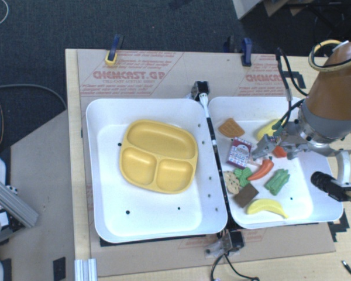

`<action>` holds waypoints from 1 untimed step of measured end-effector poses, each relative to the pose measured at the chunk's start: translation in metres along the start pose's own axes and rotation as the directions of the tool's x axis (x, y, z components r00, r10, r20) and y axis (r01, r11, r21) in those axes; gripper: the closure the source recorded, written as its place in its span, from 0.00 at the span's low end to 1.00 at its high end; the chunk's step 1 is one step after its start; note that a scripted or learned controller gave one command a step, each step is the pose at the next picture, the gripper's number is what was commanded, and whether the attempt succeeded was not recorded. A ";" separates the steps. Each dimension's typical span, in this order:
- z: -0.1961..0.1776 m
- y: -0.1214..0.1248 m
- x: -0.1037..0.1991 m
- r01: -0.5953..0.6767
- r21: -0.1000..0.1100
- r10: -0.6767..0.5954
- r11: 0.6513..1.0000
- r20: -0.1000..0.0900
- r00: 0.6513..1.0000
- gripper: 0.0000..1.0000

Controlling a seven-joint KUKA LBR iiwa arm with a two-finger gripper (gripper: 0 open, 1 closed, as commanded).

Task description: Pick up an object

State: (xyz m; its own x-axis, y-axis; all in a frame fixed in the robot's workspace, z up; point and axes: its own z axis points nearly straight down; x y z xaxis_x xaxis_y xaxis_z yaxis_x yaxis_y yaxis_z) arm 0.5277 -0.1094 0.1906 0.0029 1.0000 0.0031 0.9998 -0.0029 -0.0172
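The hand (268, 147) hangs low over the right bin (304, 212), and whether it is spread or pressed together cannot be told, since the wrist and cables crowd it. Just beside it lies an orange carrot-like piece (263, 168), with a small red-orange bit (279, 152) touching the hand's tip; nothing is clearly seen pinched. A yellow piece (268, 130) sits just behind the hand, partly hidden by the arm. To the hand's left are a purple-and-white packet (239, 153) and a tan cracker-shaped wedge (230, 127). Below the hand sit a green piece (277, 181), a smaller green item (242, 175), a round cookie (231, 183), a brown block (245, 194) and a yellow banana (267, 208). Well off to the left, the left bin (105, 157) holds a yellow divided plate (158, 156). The table (164, 69) carries both bins.
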 end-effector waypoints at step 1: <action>-0.008 0.003 0.000 0.003 -0.015 -0.003 1.000 0.002 1.000 0.00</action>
State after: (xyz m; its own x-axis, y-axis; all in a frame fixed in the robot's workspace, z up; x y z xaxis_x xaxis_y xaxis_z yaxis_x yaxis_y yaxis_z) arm 0.5309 -0.1093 0.1981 0.0001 1.0000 0.0012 1.0000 -0.0001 -0.0022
